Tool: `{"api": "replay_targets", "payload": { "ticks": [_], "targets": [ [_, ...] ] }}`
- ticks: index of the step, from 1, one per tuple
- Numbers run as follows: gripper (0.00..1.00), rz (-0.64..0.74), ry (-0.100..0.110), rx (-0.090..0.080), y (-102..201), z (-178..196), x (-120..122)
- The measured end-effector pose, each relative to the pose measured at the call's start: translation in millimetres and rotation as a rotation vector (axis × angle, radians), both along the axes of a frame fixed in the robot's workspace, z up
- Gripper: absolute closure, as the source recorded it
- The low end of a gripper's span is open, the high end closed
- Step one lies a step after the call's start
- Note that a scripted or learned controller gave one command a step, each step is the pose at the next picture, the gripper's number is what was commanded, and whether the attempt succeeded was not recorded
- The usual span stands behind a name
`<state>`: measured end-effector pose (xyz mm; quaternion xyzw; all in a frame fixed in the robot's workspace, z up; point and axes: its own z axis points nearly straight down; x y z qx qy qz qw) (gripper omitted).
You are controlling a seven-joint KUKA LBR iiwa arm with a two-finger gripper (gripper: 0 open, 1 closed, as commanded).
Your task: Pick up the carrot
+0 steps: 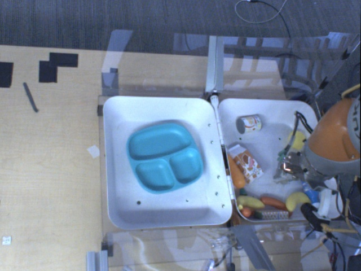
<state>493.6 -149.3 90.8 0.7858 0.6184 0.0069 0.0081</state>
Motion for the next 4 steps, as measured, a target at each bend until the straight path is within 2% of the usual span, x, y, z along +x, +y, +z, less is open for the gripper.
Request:
{"api": "replay_targets", "payload": {
  "ticks": [1, 2, 3, 4],
  "targets": [
    [1.00, 0.043, 0.016, 0.003, -11.2, 20.9, 52.6],
    [1.00, 0.048, 0.012, 0.001, -10.4, 31.9, 54.4],
    [0.00, 0.048, 0.012, 0.001, -10.4, 31.8, 54.3],
    [1.00, 0.053, 0.008, -0.001, -9.7, 42.7, 56.1]
  ]
}}
